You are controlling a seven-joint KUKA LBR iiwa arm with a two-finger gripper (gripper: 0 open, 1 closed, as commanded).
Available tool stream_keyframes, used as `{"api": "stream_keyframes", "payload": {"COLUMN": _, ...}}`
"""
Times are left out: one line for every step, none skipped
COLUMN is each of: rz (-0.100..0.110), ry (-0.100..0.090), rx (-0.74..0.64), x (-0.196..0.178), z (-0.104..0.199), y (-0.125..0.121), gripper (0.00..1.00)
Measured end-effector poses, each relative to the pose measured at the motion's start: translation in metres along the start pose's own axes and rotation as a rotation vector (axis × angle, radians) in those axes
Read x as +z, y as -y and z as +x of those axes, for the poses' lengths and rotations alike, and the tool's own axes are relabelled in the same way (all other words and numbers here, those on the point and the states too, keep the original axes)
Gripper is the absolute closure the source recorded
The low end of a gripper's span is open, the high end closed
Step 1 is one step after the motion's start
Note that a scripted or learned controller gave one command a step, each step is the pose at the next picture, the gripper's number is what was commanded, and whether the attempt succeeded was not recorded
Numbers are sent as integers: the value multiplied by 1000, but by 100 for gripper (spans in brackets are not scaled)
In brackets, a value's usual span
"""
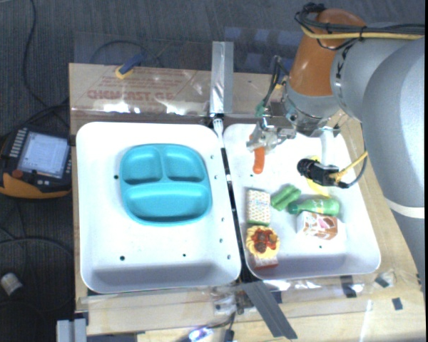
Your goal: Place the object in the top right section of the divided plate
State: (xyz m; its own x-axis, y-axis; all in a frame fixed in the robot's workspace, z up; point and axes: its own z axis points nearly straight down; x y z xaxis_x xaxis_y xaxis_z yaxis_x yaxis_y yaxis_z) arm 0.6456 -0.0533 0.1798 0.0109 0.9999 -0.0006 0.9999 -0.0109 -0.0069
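Lying near gripper (265, 140): carrot (258, 161), wafer (257, 206), pizza (262, 244).

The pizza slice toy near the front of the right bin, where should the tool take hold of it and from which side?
Grip the pizza slice across its two long sides, coming straight down from above. It lies flat, its length running front to back, close to the right bin's left wall, so a sideways approach looks blocked. The waffle piece sits just behind it, so stay mid-length.
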Motion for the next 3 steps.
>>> {"api": "stream_keyframes", "payload": {"rz": -12, "ry": 2, "rx": -178, "x": 90, "z": -47, "y": -6, "gripper": 100}}
{"api": "stream_keyframes", "payload": {"rz": -18, "ry": 5, "rx": -365, "x": 89, "z": -56, "y": 21, "gripper": 100}}
{"api": "stream_keyframes", "payload": {"rz": -22, "ry": 4, "rx": -447, "x": 90, "z": -70, "y": 25, "gripper": 100}}
